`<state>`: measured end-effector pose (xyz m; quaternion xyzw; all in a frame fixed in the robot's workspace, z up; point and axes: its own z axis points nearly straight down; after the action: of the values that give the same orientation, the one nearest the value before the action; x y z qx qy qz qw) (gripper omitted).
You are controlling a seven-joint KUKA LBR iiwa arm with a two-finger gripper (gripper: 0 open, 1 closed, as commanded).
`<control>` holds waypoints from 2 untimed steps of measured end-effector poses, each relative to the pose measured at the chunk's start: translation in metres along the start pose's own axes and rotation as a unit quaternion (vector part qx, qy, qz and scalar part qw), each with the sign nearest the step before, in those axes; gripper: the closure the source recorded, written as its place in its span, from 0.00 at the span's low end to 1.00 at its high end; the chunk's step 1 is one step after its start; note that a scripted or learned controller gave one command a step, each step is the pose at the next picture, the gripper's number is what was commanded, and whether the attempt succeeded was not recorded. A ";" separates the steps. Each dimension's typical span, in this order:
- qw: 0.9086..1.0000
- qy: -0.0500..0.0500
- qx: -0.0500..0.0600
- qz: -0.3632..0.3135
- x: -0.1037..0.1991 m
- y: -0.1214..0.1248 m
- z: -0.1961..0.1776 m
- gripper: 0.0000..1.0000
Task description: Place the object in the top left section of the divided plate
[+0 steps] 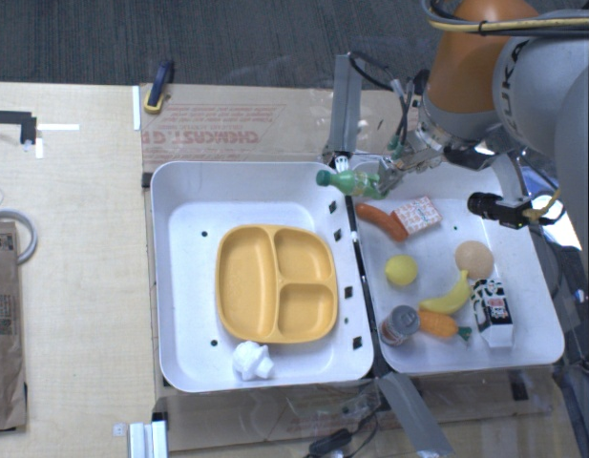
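Note:
A yellow divided plate [244, 289] lies in the left bin [179, 256], with one long section on its left and two smaller ones on its right. A green bottle [349, 181] lies level over the rims between the two bins, its cap pointing left. My gripper [388, 172] is at the bottle's right end and is shut on it. The grey arm with its orange band [475, 46] comes in from the upper right.
A white crumpled object [252, 359] sits in the left bin below the plate. The right bin [537, 284] holds a red-orange sausage shape [382, 219], a small box [416, 215], a lemon [401, 271], a banana [449, 296], a can [399, 324] and a milk carton [493, 311].

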<state>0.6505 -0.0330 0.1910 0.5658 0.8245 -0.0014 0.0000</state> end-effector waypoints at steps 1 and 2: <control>0.996 0.000 -0.002 -0.084 0.074 0.038 -0.050 1.00; 0.998 0.001 0.000 -0.067 0.129 0.058 0.044 1.00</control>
<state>0.6584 0.1077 0.1462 0.5091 0.8607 -0.0013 -0.0007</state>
